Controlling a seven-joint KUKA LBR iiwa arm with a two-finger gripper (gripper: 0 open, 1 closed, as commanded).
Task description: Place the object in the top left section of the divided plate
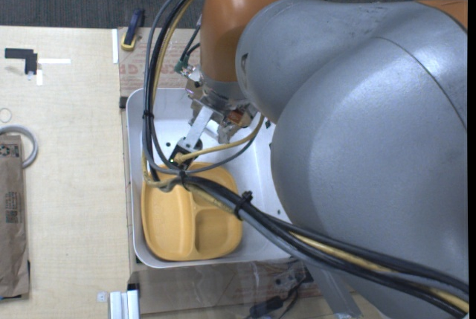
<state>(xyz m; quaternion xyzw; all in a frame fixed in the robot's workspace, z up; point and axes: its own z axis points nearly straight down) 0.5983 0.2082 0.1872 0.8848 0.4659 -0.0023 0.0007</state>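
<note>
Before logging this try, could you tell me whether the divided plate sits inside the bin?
In. The yellow divided plate lies flat inside the white bin, near its lower-left corner, partly covered by the arm's cables.

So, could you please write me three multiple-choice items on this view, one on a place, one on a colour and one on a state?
1. Where does the divided plate lie in the white bin?
A. In the corner nearest the camera's lower edge, at the bin's left side
B. In the bin's far corner, at the top
C. Outside the bin, on the wooden bench

2. What colour is the divided plate?
A. Blue
B. Yellow
C. Green

3. How do the black cables run in relation to the plate?
A. They lie coiled on the bench, well away from it
B. They cross over its upper part
C. They hang behind the arm, far from it

Answers: 1 A, the plate fills the bin's lower left corner; 2 B, its surface is plainly yellow; 3 B, the cable bundle cuts across the plate's top edge.
</note>
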